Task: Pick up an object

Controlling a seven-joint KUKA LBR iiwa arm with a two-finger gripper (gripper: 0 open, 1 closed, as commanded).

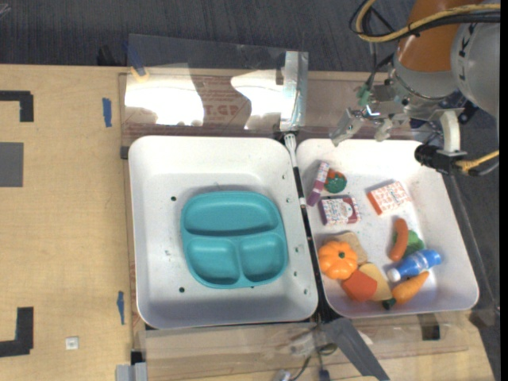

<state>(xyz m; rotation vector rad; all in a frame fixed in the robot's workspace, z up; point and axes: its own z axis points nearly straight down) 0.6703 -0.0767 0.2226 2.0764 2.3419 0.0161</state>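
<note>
My gripper (365,128) hangs over the back rim of the right bin (459,236), open, with nothing between its fingers. In that bin lie a purple tube (319,182), a green and red toy (336,182), a small pink carton (339,209), a red and white box (387,197), an orange pumpkin (337,260), a red sausage (398,237), a blue bottle (415,263), a carrot (409,289) and a red tomato (360,285). All of them sit in front of and below the gripper, apart from it.
The left bin (151,213) holds a teal divided tray (234,238). A clear plastic sheet (214,94) stands behind the left bin. Wooden bench surface (55,213) stretches to the left. Yellow and black cables (381,14) loop above the wrist.
</note>
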